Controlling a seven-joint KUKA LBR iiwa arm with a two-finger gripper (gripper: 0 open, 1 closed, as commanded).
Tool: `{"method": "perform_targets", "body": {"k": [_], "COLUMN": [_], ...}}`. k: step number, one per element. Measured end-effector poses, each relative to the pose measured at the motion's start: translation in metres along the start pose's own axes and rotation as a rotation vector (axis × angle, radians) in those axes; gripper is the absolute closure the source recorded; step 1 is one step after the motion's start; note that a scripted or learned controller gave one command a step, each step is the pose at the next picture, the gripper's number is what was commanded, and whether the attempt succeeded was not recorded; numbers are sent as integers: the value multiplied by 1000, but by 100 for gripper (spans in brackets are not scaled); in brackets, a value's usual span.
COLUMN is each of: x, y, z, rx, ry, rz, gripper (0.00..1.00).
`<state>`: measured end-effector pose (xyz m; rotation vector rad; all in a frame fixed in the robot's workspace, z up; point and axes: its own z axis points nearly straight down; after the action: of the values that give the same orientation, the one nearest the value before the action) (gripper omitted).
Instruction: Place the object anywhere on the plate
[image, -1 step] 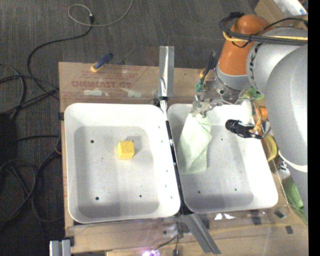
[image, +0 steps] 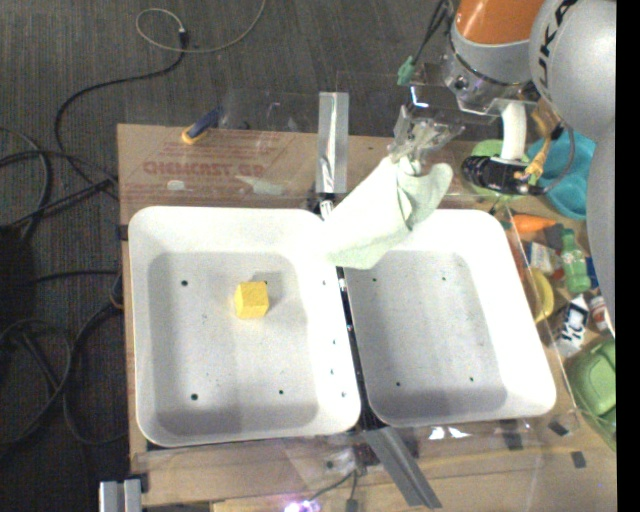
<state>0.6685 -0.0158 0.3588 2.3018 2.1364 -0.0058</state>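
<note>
My two-finger gripper (image: 418, 140) hangs above the far edge of the bench, just beyond the back rim of the right bin, its fingers closed on the upper end of a pale green, soft cloth (image: 385, 215). The cloth droops from the fingers down and to the left; its lower end lies across the back rims where the two bins meet, at the seam between them.

The right shallow white plastic bin (image: 520, 330) shows a bare grey-white floor marked by a few small dark dots.

The left shallow white plastic bin (image: 150, 300) holds one small yellow cube-shaped block (image: 252, 299), resting on the floor a little behind the bin's centre, well apart from the cloth and from my gripper.

Both bins sit side by side on a brown cardboard-coloured bench top (image: 230, 165). Beyond the right bin's outer rim lies a crowd of mixed coloured items (image: 565, 260), green, orange, teal and yellow, too jumbled to name one by one. Black cables (image: 60, 120) trail over the dark floor at the left.
</note>
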Motion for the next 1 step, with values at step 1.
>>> {"method": "perform_targets", "body": {"k": [1], "x": [78], "y": [-6], "z": [80], "rx": [3], "ry": [1], "rz": [26], "gripper": [100]}}
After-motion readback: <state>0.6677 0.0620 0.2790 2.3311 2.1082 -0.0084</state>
